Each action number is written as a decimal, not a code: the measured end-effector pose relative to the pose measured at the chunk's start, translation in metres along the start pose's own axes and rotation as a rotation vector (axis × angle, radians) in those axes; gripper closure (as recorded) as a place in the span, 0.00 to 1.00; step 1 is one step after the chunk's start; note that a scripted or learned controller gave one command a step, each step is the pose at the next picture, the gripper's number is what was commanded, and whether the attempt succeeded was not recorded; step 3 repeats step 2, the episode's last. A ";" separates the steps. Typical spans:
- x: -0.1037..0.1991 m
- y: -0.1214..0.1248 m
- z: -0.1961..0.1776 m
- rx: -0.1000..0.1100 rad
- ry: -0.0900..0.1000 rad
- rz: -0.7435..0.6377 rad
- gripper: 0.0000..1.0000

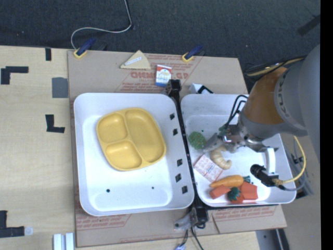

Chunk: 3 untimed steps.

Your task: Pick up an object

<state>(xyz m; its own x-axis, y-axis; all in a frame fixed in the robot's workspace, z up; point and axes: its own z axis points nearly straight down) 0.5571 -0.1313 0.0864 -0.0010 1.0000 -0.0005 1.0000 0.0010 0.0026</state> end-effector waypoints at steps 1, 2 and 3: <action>-0.001 0.001 -0.010 -0.003 -0.004 0.001 1.00; 0.068 -0.008 -0.098 0.003 0.001 -0.001 1.00; 0.068 -0.008 -0.098 0.003 0.001 -0.001 1.00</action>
